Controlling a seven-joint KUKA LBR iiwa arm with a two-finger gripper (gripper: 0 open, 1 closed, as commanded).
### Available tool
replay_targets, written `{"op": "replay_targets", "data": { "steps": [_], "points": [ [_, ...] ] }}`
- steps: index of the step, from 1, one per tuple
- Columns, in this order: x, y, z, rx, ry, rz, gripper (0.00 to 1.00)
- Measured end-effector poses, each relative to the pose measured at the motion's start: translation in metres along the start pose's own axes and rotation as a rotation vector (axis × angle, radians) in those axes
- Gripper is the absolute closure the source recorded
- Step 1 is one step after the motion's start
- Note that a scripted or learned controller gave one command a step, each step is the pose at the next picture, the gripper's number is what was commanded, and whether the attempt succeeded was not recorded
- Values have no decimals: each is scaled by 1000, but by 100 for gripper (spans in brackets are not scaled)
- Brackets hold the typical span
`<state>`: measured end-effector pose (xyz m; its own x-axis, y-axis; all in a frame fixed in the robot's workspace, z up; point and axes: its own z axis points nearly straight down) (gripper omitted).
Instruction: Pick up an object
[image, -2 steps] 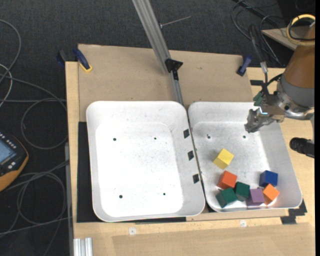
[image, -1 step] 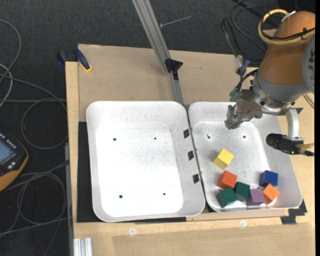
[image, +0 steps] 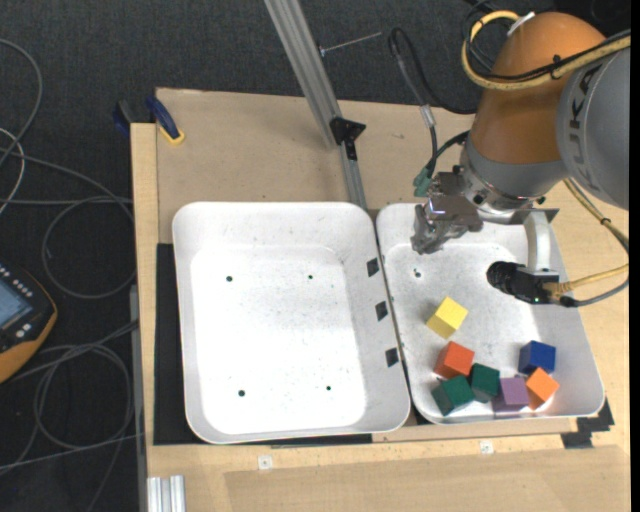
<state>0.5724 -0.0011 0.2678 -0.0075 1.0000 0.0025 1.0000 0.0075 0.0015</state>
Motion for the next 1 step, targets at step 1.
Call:
{"op": "replay_targets", "data": {
  "steps": [1],
  "points": [
    [61,-4,2,2,0,0,100]
  ]
}}
